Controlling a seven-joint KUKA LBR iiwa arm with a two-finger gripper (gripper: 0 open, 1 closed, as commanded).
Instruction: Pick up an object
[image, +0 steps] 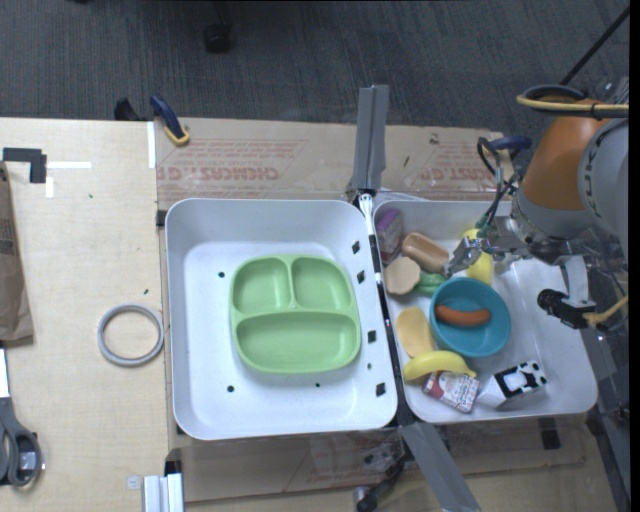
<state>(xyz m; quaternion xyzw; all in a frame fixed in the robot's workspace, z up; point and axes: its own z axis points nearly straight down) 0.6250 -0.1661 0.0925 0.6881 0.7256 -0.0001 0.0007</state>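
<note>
The yellow piece (482, 266) lies directly under the gripper (468, 252), against the far rim of the blue bowl (470, 318), and looks the likeliest thing to pick; whether the jaws are open or closed I cannot tell, nor whether anything sits between them. Going from largest down: the right bin (560, 385) is crowded on the near side of the jaws; the green tray (295, 314) sits well off to the side in the other bin (190, 300); the bowl, holding a sausage (465, 316), is just below the jaws; a bread roll (427, 252) is just beside them; a banana (434, 364) lies beyond the bowl. To do this well, I judge, descend straight, keep clear of the bowl rim and the roll, close fully, then lift slowly.
</note>
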